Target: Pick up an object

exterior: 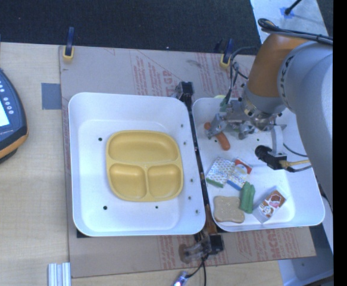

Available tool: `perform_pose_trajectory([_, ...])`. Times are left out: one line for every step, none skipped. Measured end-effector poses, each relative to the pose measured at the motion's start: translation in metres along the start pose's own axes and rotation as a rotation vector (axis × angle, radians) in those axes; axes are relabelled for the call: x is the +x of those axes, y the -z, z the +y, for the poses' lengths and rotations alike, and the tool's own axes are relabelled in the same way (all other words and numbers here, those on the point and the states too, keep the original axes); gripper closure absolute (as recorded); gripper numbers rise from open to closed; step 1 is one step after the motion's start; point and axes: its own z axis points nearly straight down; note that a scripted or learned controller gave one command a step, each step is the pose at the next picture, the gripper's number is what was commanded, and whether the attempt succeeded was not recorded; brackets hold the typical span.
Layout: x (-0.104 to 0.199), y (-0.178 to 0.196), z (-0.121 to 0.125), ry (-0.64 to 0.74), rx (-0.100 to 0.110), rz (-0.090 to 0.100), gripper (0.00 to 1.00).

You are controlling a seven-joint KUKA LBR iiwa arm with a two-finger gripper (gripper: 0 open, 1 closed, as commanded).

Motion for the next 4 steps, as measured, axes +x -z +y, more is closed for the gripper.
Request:
perform_pose_trajectory([-0.0011,-0.0050,0.0009,0.000,0.008,0.000,0.00])
perform_pose_trajectory([-0.0057,-0.0047,0.0011,-0.002,0.007,0.001,0.00])
perform_pose_trajectory([-0.0053,-0.0046,0.0012,-0.001,0.007,0.001,0.00])
perform_pose_trajectory([-0.0013,-0.0047,0.0010,-0.001,0.008,0.001,0.00])
